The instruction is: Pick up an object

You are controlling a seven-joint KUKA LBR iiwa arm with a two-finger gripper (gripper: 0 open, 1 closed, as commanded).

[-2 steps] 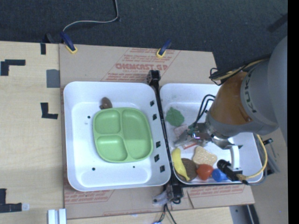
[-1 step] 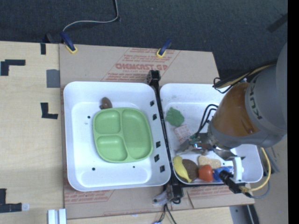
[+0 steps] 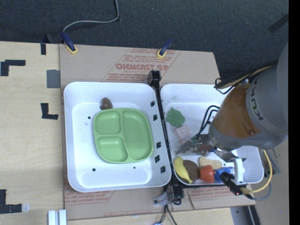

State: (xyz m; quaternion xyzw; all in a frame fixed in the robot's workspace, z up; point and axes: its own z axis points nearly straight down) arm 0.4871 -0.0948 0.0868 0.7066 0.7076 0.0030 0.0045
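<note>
The gripper (image 3: 194, 144) is seen low over the right bin (image 3: 197, 90), reaching in from the right beneath the orange-banded wrist. Just below it, along the bin's near wall, a cluster of toy food is packed together: a banana (image 3: 181, 169), its long axis running along the left end of the cluster, a brown piece (image 3: 191, 167) touching it, a red tomato (image 3: 207, 173) and a pale bread-like piece (image 3: 209, 162). A green leafy item (image 3: 176, 117) lies apart, up and to the left of the gripper. The nearest candidates are judged to be the cluster pieces. Whether anything is grasped cannot be told, as the tip is blurred against the bin floor.
</note>
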